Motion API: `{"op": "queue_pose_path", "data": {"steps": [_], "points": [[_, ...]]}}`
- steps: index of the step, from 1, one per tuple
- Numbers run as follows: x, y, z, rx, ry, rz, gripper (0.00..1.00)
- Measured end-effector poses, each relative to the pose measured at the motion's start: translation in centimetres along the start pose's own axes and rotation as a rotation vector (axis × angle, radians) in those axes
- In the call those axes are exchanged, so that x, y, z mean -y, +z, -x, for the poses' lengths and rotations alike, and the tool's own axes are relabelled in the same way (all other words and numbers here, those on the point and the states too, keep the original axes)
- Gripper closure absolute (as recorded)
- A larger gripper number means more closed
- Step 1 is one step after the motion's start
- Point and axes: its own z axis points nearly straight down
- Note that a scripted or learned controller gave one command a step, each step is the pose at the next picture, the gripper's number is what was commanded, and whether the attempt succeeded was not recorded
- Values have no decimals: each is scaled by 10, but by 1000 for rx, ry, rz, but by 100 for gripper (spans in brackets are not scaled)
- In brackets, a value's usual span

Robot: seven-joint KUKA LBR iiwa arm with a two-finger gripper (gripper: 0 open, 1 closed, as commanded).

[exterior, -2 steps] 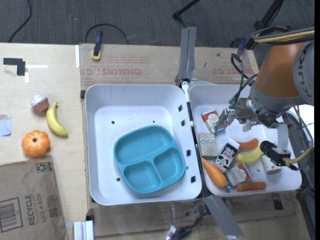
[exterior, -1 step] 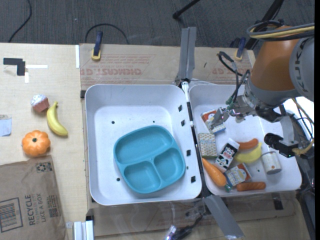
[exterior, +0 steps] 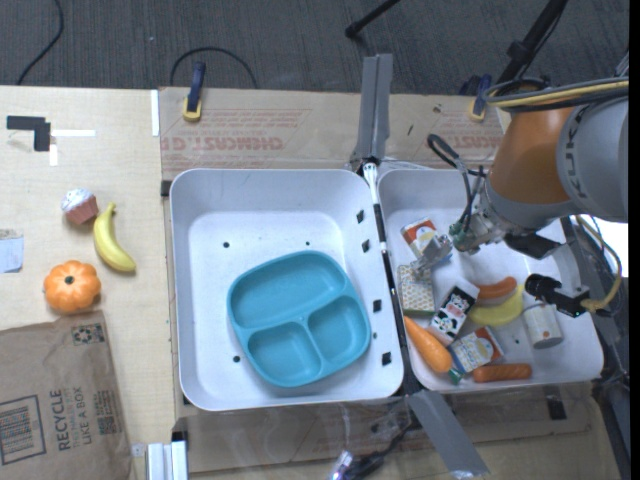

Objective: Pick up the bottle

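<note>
Pale grey, small cylindrical plastic bottle [exterior: 545, 326] lies by the right white bin's [exterior: 440, 198] right edge. It is likely light, stiff and slick, so grip mid-body. Two-finger gripper [exterior: 433, 256] hovers near the left wall; its opening I cannot tell.

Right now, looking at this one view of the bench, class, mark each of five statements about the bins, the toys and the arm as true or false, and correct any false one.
1. The blue divided plate lies in the left bin. True.
2. The gripper is over the left bin. False: it is over the right bin, above the clutter there.
3. A banana lies on the bench outside both bins. True.
4. The small pumpkin sits on the blue divided plate. False: it rests on the bench, left of the bins, below the banana.
5. A carrot lies in the right bin. True.
</note>
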Motion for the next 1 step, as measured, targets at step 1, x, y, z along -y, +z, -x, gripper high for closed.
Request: {"op": "queue_pose_path", "data": {"steps": [1], "points": [[0, 0, 0, 0, 0, 1, 0]]}}
